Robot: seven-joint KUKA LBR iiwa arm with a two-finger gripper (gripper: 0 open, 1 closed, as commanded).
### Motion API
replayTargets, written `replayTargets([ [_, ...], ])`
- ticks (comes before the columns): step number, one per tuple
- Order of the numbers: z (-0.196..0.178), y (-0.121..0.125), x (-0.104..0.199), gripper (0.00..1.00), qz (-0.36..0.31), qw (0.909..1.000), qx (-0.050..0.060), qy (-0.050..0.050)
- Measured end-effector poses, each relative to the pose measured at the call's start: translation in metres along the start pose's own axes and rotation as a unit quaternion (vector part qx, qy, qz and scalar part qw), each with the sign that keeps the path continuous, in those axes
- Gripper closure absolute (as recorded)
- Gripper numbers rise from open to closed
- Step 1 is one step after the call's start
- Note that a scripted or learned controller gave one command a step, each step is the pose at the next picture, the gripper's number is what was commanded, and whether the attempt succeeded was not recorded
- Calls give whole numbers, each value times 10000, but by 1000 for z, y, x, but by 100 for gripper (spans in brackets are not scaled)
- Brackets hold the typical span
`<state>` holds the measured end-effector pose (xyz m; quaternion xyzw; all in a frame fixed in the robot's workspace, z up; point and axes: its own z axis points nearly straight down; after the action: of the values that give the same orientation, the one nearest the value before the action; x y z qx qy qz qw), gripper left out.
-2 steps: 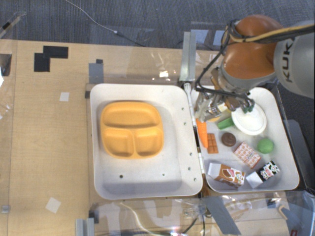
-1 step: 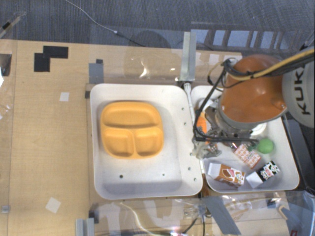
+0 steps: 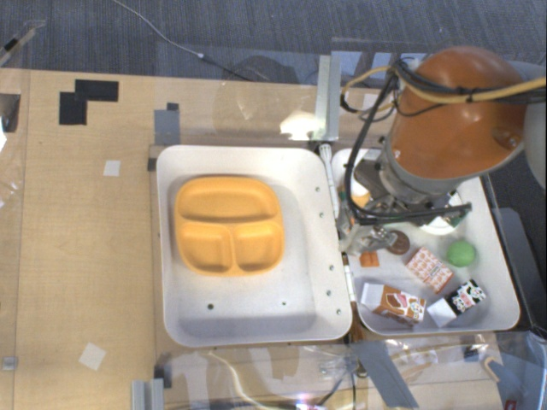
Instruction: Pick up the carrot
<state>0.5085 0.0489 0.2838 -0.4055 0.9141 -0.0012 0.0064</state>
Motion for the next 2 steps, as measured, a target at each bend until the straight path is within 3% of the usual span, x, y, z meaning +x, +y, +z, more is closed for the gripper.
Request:
replayTargets([
  [1,25,61,-70,100,-394,9992,-33,12],
  [2,19,40,-119,100,-188,9998,-24,4],
])
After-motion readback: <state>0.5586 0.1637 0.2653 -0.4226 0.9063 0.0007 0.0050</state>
